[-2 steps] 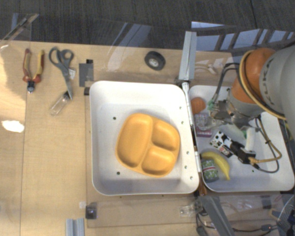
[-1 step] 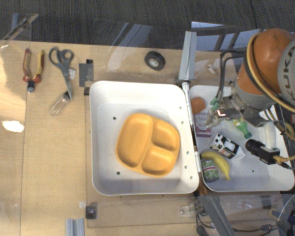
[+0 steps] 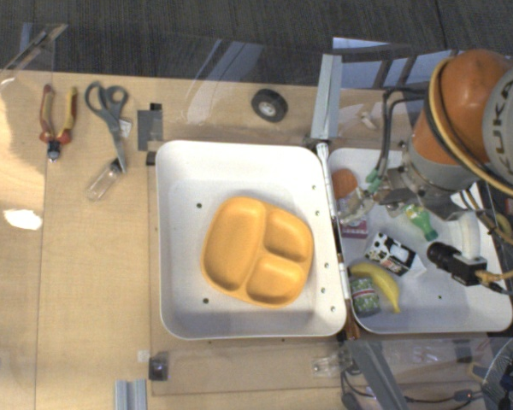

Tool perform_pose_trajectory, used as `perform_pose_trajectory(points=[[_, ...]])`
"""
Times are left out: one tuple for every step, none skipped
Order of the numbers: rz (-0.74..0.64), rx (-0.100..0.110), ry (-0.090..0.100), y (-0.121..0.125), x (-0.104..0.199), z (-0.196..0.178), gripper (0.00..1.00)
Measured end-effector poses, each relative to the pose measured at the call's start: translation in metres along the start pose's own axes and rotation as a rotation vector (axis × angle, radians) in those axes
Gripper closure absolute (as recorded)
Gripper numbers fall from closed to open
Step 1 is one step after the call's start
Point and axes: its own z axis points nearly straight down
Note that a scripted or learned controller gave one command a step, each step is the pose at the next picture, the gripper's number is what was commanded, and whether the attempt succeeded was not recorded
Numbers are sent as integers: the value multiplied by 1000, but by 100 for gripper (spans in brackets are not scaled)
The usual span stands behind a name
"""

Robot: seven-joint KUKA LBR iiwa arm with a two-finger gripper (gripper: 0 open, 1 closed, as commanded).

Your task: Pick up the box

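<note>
We judge the box [image 3: 388,252], lying in the right bin [image 3: 496,321] just above the banana [image 3: 381,282], light and stiff, best pinched across its narrow sides; the gripper's [image 3: 368,196] state we cannot tell.

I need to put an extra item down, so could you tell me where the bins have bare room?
Left bin: bare white rim all around the yellow tray, widest along its left wall. Right bin: crowded at its left by banana, box and arm; bare only at the lower right corner.

I saw the wooden bench [image 3: 85,254] bearing two white bins [image 3: 175,229], pliers [image 3: 56,118], scissors [image 3: 111,114] and a tape roll [image 3: 269,104].
</note>
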Motion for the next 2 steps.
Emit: perform_pose_trajectory(points=[[94,6,-1,29,-63,96,0],[20,-10,-6,58,-67,132,0]])
